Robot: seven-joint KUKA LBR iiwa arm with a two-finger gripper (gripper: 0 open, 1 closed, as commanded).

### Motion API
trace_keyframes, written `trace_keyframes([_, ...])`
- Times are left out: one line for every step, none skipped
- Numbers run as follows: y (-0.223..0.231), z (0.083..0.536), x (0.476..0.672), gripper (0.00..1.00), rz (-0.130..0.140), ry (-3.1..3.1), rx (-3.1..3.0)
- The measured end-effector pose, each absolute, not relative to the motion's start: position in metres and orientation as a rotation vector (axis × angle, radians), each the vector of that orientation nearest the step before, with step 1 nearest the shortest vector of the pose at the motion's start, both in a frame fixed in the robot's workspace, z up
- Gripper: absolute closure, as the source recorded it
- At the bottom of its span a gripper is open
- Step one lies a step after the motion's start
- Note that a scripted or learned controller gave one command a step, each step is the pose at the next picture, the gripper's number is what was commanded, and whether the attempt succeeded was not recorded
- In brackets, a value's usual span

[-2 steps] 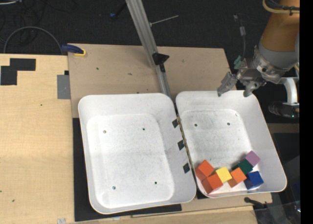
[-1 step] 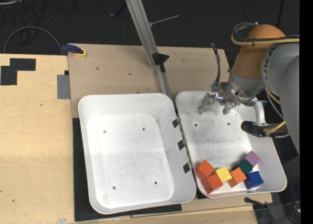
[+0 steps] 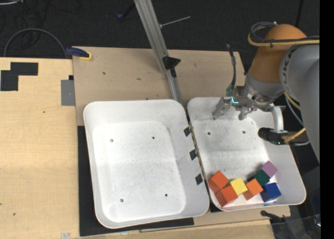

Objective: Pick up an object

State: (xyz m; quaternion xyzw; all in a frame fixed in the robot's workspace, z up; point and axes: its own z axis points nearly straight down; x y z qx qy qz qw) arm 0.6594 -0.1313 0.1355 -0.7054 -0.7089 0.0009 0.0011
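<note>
Several small coloured blocks lie clustered in the near corner of the right bin (image 3: 237, 144): two orange-red blocks (image 3: 223, 187), a yellow one (image 3: 239, 186), an orange one (image 3: 254, 186), a dark green one (image 3: 261, 176), a blue one (image 3: 271, 191) and a purple one (image 3: 269, 169). My gripper (image 3: 231, 111) hangs over the far end of the right bin, well away from the blocks. Its two fingers are spread apart with nothing between them.
The left bin (image 3: 138, 159) sits beside the right one, joined by black clips (image 3: 192, 153) along the shared edge. A slanted aluminium rail (image 3: 155, 39) rises behind the bins. The arm's wrist and cables (image 3: 274, 133) hang over the right bin's right rim.
</note>
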Motion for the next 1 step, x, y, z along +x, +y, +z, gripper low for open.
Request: trace_keyframes([-0.1314, 0.1355, 0.6594, 0.00, 0.003, -2.225, -2.215])
